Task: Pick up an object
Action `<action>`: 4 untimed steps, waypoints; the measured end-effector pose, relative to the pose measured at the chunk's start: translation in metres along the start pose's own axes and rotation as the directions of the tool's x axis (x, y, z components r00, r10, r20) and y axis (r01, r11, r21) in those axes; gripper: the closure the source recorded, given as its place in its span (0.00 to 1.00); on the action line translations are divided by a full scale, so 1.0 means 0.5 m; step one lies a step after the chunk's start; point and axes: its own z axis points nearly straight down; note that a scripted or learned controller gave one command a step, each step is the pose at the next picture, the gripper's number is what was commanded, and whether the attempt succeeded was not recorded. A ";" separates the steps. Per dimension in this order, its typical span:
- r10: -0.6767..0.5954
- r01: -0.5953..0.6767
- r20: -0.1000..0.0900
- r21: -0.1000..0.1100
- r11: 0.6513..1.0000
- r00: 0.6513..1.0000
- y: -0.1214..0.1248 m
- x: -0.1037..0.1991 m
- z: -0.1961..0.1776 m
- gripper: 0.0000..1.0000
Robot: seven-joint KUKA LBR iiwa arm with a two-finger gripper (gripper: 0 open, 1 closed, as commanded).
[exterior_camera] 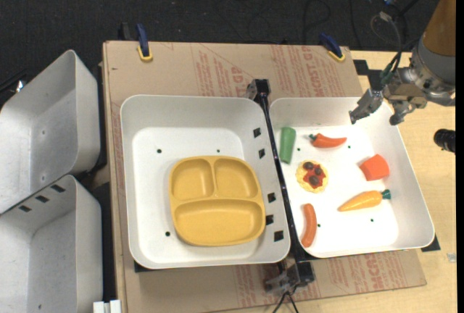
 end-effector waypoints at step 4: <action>0.000 0.000 0.001 -0.007 1.000 1.000 -0.011 0.011 0.298 0.00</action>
